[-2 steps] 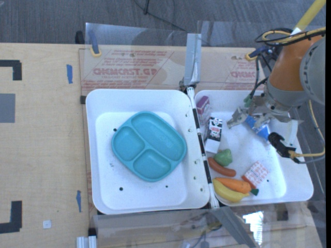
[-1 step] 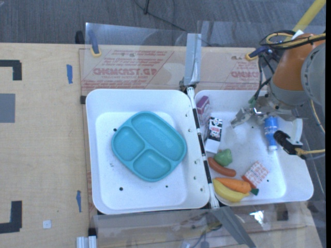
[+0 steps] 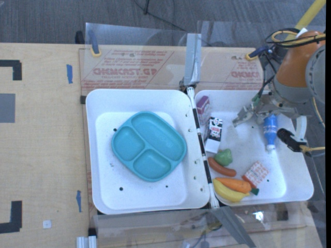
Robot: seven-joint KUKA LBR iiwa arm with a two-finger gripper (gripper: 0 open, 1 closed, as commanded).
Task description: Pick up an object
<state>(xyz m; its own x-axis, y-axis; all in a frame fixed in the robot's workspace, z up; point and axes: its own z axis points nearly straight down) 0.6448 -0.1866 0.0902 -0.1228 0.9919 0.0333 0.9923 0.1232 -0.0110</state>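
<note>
The arm (image 3: 297,66) reached in over the right bin (image 3: 297,182), and its fingers (image 3: 247,115) hung spread open above the bin's upper part, with nothing between them. Just to their right lay a blue-and-white bottle (image 3: 270,130) on the bin floor, untouched. To their left and a little lower stood a black-and-white carton (image 3: 214,130), with a small purple packet (image 3: 202,105) above it by the bin wall. Below the fingers sat a green lump (image 3: 224,156), then a sausage (image 3: 221,167), a carrot (image 3: 235,184) and a banana (image 3: 229,192), with a red-and-white packet (image 3: 256,173) beside them. Well to the left, the other bin (image 3: 101,154) on the worktop (image 3: 41,138) held a blue divided plate (image 3: 149,145).
</note>
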